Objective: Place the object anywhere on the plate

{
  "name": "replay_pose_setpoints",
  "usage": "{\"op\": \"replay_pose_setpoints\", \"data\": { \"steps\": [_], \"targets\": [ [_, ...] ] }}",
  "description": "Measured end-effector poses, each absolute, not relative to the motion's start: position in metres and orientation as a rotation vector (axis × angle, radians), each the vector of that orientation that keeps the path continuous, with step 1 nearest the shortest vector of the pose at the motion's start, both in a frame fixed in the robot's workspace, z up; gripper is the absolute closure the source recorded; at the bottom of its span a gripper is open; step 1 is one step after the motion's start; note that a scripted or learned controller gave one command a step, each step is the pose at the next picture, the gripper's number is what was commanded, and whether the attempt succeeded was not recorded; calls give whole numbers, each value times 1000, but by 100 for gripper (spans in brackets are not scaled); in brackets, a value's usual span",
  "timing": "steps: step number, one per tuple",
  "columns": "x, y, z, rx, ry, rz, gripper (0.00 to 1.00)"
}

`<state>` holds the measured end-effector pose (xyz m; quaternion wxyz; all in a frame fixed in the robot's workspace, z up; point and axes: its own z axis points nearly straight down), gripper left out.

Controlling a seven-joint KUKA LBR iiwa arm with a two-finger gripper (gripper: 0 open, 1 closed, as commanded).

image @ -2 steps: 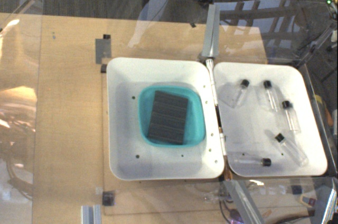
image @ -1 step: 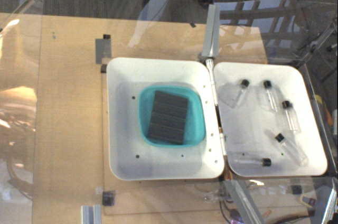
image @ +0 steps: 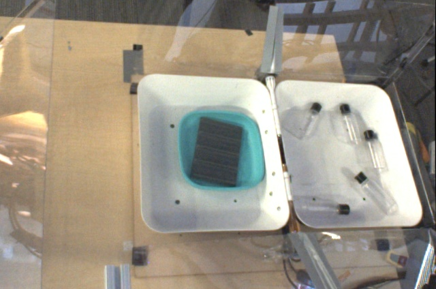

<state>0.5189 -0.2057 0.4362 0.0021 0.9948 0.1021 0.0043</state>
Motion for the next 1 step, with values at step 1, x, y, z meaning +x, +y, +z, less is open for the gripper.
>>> {"op": "replay_pose_setpoints", "data": {
  "steps": [1],
  "targets": [
    [489,-206,436,3120,321,14,0]
  ]
}}
